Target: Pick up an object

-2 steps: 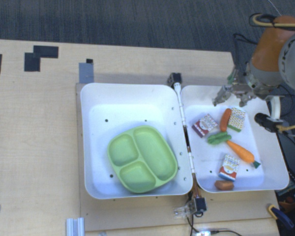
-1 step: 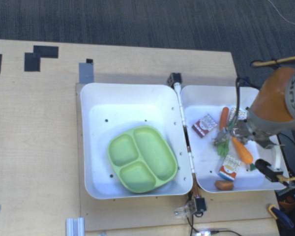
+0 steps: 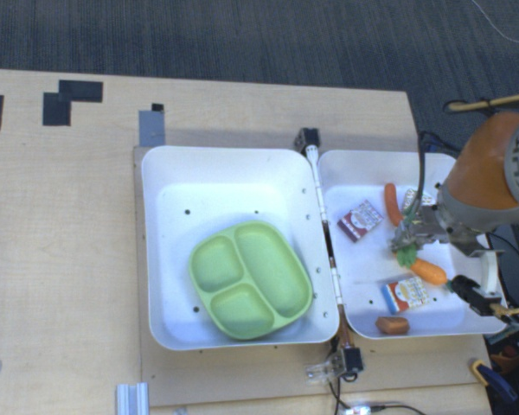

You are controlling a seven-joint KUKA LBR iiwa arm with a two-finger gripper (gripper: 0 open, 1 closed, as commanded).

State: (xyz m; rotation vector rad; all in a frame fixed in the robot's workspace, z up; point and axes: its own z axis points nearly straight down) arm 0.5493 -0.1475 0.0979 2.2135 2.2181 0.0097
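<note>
open floor left of carton (image 3: 360, 221), carrot (image 3: 427, 271) crowding right

Two bins side by side on the bench (image 3: 60, 258). Left bin (image 3: 160, 232): divided plate (image 3: 249, 280) toward its near edge. Right bin (image 3: 355, 305): small carton (image 3: 360, 221) near its left wall, sausage (image 3: 391, 201) behind, toy carrot (image 3: 424, 269) centre-right, packet (image 3: 406, 294) and another sausage (image 3: 393, 324) along the near edge.
</note>
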